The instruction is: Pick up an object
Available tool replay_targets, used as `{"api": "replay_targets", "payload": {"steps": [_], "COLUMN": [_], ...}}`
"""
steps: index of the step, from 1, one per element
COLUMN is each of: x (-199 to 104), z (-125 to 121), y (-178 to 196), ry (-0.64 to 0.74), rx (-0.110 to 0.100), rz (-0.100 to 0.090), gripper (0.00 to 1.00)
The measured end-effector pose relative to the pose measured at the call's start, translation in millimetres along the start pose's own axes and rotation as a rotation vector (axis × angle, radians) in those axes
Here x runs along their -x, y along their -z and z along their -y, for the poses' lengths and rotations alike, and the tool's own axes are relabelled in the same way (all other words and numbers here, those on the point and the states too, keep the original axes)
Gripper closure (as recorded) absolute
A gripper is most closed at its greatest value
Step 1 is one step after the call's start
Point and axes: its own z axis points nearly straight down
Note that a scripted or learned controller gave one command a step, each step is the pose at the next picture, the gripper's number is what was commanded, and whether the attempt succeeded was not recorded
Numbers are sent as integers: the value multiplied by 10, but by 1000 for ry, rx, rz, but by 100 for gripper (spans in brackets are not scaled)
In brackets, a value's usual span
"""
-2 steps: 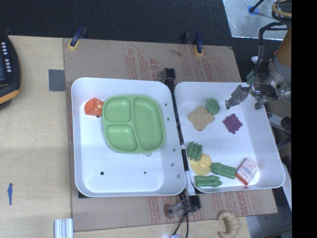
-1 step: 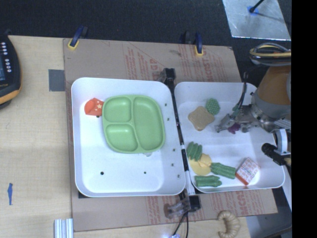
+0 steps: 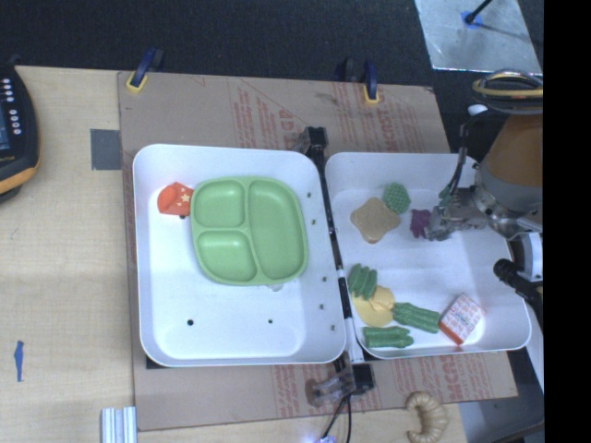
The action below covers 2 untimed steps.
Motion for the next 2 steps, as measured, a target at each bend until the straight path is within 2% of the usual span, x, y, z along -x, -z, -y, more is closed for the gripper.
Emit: {"api": "replay_targets", "payload": {"steps": [1, 2], "x": [-2, 167], "z": [1, -383], "y": [-4, -106], "ry": [1, 2], "rx": [-1, 5], "rz": [0, -2], "gripper": [0, 0]}}
